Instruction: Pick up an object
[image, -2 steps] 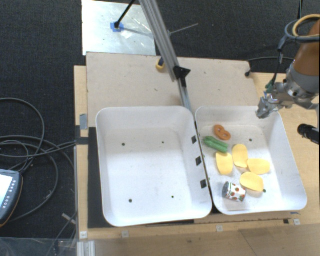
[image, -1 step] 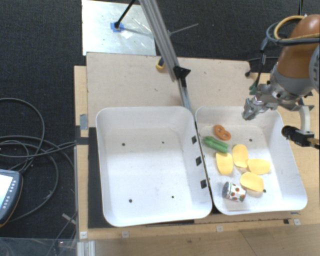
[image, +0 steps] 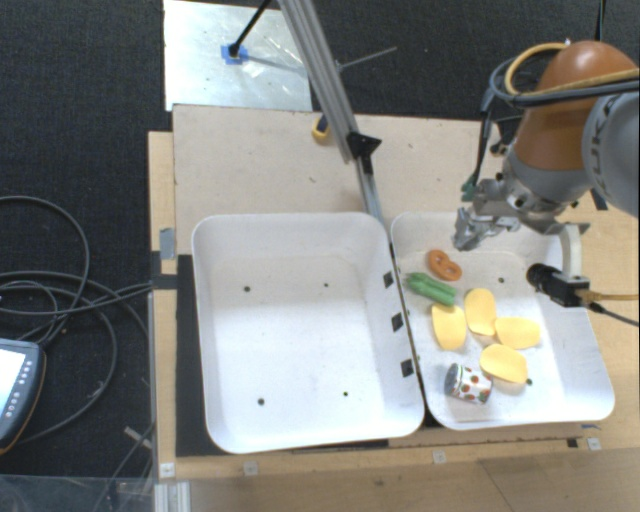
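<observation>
You are looking down on a robotics lab test cell. The evidence: a plain board table (image: 260, 160) carrying two shallow white bins, left bin (image: 290, 330) and right bin (image: 575, 370), set side by side; an industrial arm (image: 570, 110) with an orange band and exposed hoses; loose black cables (image: 70, 300) trailing over dark carpet; a handheld control pendant (image: 15, 385) at your left edge; and a slanted metal strut (image: 335, 85) above the table.

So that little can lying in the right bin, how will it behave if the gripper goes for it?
The can lies on its side, so a nudge would probably roll it. It looks small and likely light. It touches a yellow piece, which may shift too.
</observation>
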